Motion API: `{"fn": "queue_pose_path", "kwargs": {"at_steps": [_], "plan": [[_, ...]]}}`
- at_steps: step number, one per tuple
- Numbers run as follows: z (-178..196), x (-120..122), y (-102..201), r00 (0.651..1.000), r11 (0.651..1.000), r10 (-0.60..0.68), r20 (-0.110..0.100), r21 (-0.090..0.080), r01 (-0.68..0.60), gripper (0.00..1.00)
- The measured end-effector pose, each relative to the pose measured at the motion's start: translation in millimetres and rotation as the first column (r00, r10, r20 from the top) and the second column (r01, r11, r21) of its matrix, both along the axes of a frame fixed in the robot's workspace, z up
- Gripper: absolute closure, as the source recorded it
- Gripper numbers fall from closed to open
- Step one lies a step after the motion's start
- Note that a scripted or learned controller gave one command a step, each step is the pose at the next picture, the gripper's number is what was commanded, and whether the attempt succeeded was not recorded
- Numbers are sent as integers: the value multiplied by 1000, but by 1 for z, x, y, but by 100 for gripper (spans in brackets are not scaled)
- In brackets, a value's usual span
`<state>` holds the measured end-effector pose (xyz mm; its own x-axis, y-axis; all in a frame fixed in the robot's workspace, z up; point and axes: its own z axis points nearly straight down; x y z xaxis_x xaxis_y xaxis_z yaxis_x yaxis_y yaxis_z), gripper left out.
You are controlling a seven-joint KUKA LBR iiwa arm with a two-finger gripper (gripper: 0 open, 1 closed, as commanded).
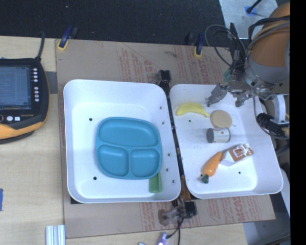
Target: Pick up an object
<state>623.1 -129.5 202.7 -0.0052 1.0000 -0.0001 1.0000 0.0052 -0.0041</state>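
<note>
At your far left a teach pendant (13, 98) lies on the bench with its screen lit. Next you meet the left bin (76, 137), which carries a blue divided plate (128, 148) near its middle and a small green block (155, 184) just off the plate's lower right corner. Cross the divider into the right bin (265, 180) and you find a banana (192, 109) near the upper left, a tan round disc (221, 119) just to its right, a grey cylinder (218, 135) lying on its side right below the disc, then a carrot (212, 165) slanting toward the lower left, its upper end touching a small red and white packet (238, 152). The gripper (228, 97) hangs over the bin's upper edge, above the disc, its two fingers spread wide apart and gripping nothing.
</note>
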Motion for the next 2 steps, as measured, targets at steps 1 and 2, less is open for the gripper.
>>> {"fn": "queue_pose_path", "kwargs": {"at_steps": [1,2], "plan": [[-45,-68,-28,1000,1000,0,-1,-2,0,0],[-112,-32,-39,1000,1000,1,1,-2,-1,0]]}}
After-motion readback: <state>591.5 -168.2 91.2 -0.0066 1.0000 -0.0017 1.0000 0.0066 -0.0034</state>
